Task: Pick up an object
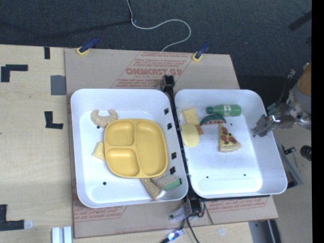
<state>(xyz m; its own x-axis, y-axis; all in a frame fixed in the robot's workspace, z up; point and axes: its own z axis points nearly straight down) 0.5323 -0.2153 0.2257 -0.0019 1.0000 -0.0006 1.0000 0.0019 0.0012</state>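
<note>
From my feed I see the arm (304, 103) sitting at the right edge of the view, its claw (263, 124) hanging just over the right rim of the right bin (253, 186). I cannot tell from this angle how the claw is set, and I see nothing in it.

The right bin holds a cluster of toy food toward its upper left. A green bottle (224, 110) lies on its side near the far wall. Just below it is a watermelon slice (212, 119), and below that a pizza slice (228, 139) lies flat, well apart from the claw. Against the divider between the bins I see a pale yellow cheese wedge (190, 116) with a round yellow piece (191, 135) just under it, the two touching or nearly so.

The left bin (83, 151) is mostly covered by a yellow divided plate (136, 147). A tan croissant (103, 117) lies just beyond the plate's upper left corner. A yellow wedge (97, 150) pokes out from the plate's left side, and a waffle cone (152, 186) with a green piece (172, 184) beside it sticks out from its near edge.

Both bins rest on a cardboard sheet (152, 70) on the desk (30, 135).
</note>
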